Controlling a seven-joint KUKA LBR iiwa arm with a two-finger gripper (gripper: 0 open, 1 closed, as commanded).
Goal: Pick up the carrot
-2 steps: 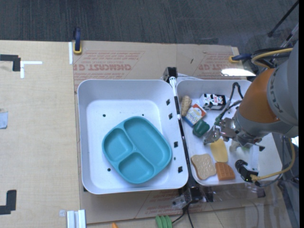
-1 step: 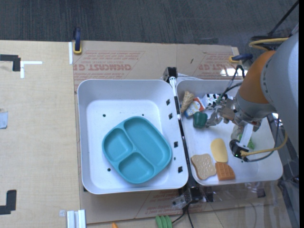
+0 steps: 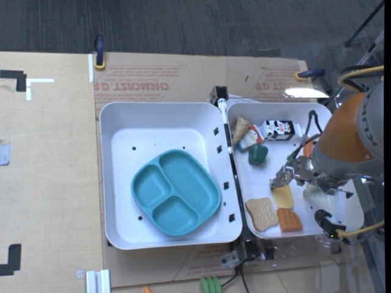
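Orange, the stubby carrot (image 3: 289, 220) lies in the right bin (image 3: 239, 182) near the table's front edge, touching the bread slice (image 3: 261, 213). The gripper (image 3: 285, 178) hovers over a yellow piece (image 3: 283, 197); whether its jaws are clenched, I cannot tell.

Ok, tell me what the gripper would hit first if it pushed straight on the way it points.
The gripper points leftward and down into the right bin. Most likely it would first meet the yellow wedge beneath its tip, or the bare bin floor; depth is hard to judge.
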